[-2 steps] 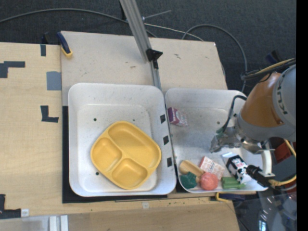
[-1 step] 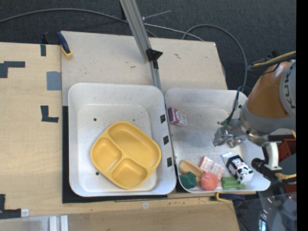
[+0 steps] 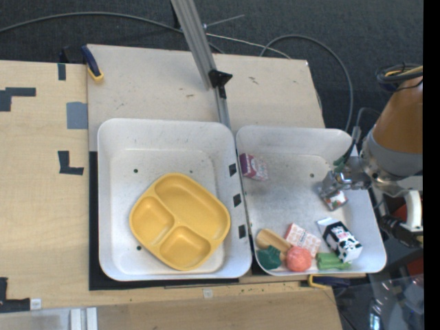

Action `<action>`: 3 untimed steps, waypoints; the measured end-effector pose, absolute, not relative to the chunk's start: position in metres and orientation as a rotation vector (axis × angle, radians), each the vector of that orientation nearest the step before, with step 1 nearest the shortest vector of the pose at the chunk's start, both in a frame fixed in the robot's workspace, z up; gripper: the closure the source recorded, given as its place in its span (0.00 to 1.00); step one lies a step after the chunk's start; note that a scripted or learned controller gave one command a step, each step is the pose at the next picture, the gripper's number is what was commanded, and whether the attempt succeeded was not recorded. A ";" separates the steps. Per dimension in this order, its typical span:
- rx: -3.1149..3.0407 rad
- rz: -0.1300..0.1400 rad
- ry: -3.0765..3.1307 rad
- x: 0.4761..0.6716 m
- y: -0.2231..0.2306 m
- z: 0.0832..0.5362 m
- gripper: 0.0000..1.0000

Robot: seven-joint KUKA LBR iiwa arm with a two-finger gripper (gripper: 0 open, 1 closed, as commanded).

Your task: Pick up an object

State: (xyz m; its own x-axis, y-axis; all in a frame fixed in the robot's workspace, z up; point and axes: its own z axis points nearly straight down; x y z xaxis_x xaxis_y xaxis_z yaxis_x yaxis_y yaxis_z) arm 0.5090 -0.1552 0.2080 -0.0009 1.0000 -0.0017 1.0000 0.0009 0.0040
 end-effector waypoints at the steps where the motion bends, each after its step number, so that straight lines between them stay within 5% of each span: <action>1: 2.216 0.003 2.221 0.520 -0.154 0.258 1.00; 2: 2.217 0.003 2.221 0.521 -0.154 0.302 1.00; 3: 2.215 0.000 2.231 0.523 -0.092 0.285 1.00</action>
